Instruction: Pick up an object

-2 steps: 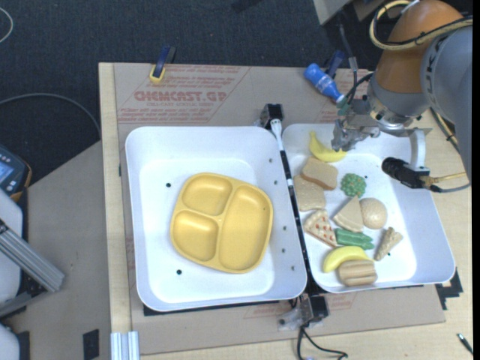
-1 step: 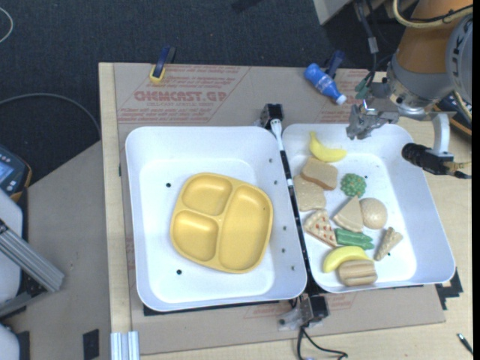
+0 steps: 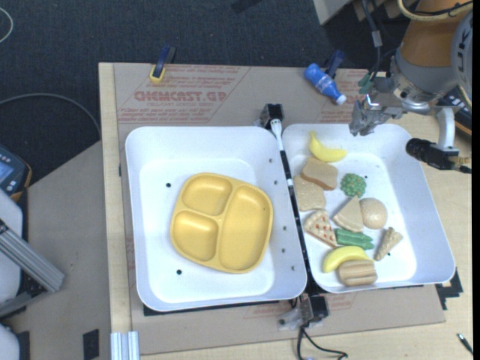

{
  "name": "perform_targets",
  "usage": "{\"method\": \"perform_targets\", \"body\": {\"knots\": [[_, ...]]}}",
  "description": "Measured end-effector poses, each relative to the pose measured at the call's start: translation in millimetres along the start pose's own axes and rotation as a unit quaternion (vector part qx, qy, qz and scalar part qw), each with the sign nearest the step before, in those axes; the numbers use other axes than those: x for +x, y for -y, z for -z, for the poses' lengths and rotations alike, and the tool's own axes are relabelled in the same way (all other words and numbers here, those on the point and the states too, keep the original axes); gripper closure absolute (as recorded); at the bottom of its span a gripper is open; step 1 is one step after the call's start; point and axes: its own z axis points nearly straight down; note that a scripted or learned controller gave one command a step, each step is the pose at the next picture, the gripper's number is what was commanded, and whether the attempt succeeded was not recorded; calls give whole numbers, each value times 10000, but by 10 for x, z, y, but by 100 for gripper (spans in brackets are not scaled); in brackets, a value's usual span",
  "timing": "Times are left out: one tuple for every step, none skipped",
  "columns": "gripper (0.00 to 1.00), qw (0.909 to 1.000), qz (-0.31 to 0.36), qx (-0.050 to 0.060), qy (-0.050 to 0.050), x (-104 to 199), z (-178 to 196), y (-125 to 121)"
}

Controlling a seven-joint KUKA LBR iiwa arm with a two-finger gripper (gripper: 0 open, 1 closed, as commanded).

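Yellow plastic marks your nearest candidate: a toy banana [image 3: 326, 149] lies in the right bin [image 3: 430, 223], at the far end of the heap of play food. Take that banana as your landmark. Toward you from it sits a slice of bread [image 3: 320, 174], and beside that a green broccoli head [image 3: 353, 184]. Further toward you come a sandwich wedge [image 3: 349, 216], an egg-shaped piece [image 3: 373, 213], a pizza slice [image 3: 321, 229], a green bean pod [image 3: 353, 238], a second banana [image 3: 344, 257] and a hot dog bun [image 3: 357, 273] at the near end. The pieces touch or overlap in the middle, so the banana, with bare white floor on its far side, looks the easier pick.

Beyond the banana and to its right, the gripper [image 3: 365, 121] hangs over the bin's far rim, pointing down. Nothing is between its fingers; whether they stand apart or together, you cannot tell from this angle. It sits high, likely so it can travel over the bin wall before descending.

Left of the banana, across the black divider [image 3: 285, 175] where the two bins meet, the left bin [image 3: 146, 201] bears a yellow compartment plate [image 3: 221, 221]. Past the banana on the cardboard lies a blue bottle [image 3: 324, 83].

The pick has not yet begun, as I judge it.
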Motion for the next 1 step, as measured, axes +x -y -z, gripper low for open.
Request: {"method": "perform_targets", "body": {"knots": [[100,10000,-14,50,-13,50,-7,521]]}}
